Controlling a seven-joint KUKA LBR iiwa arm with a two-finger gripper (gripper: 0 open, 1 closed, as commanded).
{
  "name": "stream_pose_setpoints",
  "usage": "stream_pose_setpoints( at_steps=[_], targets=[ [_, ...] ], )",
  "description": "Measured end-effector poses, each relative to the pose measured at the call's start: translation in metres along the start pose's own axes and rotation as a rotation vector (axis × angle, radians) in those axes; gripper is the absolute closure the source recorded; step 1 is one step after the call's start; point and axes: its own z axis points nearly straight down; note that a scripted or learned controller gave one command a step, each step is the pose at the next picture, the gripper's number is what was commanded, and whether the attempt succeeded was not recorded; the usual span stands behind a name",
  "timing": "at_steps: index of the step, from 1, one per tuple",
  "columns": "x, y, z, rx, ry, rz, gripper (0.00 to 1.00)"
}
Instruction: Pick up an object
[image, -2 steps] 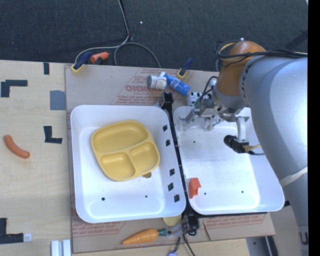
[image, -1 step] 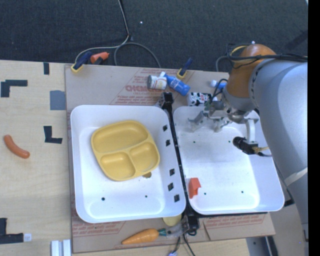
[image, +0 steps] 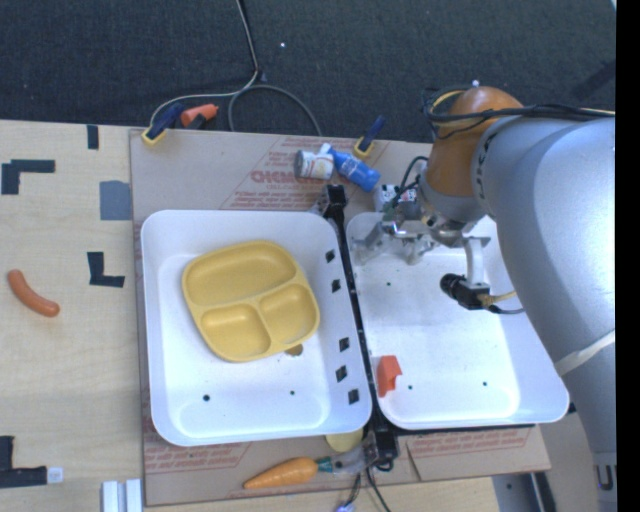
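Camera view: the gripper (image: 392, 238) hangs low over the right bin (image: 450, 400) near its 11 o'clock corner; whether it is clenched or released cannot be told. An orange block (image: 388, 375) lies at that bin's 8 o'clock edge. At 9 o'clock from the gripper, the left bin (image: 170, 400) holds a yellow divided plate (image: 250, 298).

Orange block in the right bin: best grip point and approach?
Grip the orange block across its narrow sides, coming straight down. It lies low beside the divider wall of the right bin, so side entry looks blocked there; probably keep one finger off that wall.
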Motion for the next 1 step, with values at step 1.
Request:
stream_pose_setpoints(
  at_steps=[1],
  targets=[
    [0.0963, 0.0012, -0.1057, -0.005, 0.004, -0.005, 0.0]
  ],
)
